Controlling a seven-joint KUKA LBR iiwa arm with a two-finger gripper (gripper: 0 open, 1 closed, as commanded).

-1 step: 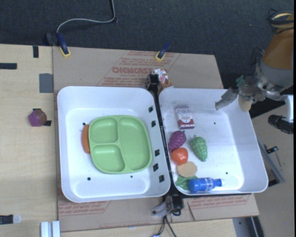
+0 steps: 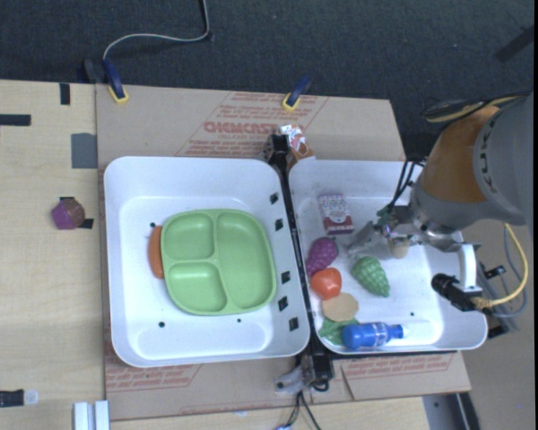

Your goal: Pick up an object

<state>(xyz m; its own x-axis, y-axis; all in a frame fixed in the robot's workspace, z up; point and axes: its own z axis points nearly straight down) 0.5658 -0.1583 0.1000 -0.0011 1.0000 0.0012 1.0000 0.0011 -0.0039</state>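
Note:
My gripper [image 2: 387, 235] hangs low over the middle of the right bin [image 2: 430, 330], on the grey arm [image 2: 484, 164] that reaches in from the right. Just below it and slightly to its left lies a green ridged toy [image 2: 371, 274]. To its left are a purple bunch of grapes [image 2: 321, 254] and a red and white carton [image 2: 335, 211]. Nearer the front lie a red tomato [image 2: 326, 282], a tan round piece [image 2: 340, 308] and a blue bottle [image 2: 369, 335]. I see nothing held in the gripper.
The left bin [image 2: 134, 330] holds a green divided plate [image 2: 220, 261] with an orange piece [image 2: 154, 251] at its left edge. A purple block [image 2: 68, 213] sits on the bench to the left of the bins. A black divider clip [image 2: 276, 147] stands between the bins at the back.

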